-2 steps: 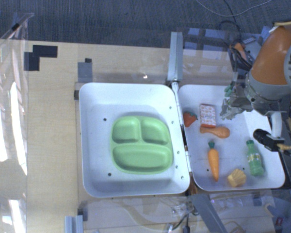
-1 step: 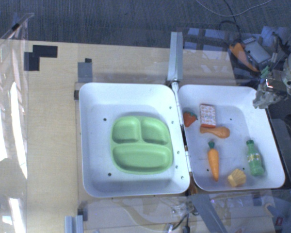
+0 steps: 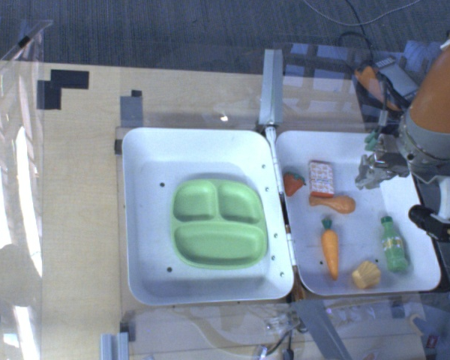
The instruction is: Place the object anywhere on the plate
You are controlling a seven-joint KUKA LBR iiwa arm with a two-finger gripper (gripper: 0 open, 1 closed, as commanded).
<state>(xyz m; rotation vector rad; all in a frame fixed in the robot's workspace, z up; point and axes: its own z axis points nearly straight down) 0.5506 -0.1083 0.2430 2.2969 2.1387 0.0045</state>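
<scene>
A green plate (image 3: 217, 223) with three compartments lies in the middle of the left bin (image 3: 142, 276). My gripper (image 3: 370, 174) hangs over the upper right part of the right bin (image 3: 427, 276), right of a small red and white box (image 3: 321, 177). An orange drumstick-shaped toy (image 3: 333, 202) lies below the box and left of the gripper. A red strawberry-like toy (image 3: 292, 184) sits by the bin's left wall. Further down lie a carrot (image 3: 329, 252), a green bottle (image 3: 394, 244) and a yellow cupcake-like toy (image 3: 366, 274).
A metal divider (image 3: 271, 96) runs between the two bins at the back. The arm's orange band (image 3: 442, 88) and grey wrist cover the right bin's upper right corner. Cables lie on the floor behind the bench.
</scene>
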